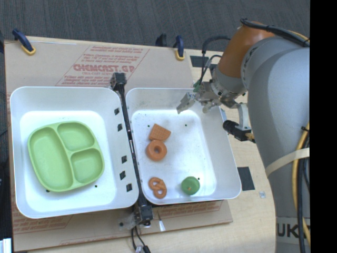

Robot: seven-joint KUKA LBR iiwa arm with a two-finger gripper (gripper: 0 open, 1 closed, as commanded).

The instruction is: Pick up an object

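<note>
Right bin [224,157], near edge: pretzel [157,187] and green round piece [190,185]. Further up, orange ring [156,151] touching an orange wedge [159,133]. My tool [185,103] sits over the bin's far rim, nothing in it; fingers probably narrow, can't tell. Green divided plate [65,155] in left bin [16,157].

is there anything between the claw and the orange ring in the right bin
Nothing visible. The claw sits over the right bin's far rim, and bare bin floor lies between it and the orange ring. The orange wedge sits just beyond the ring, slightly off that line.
</note>
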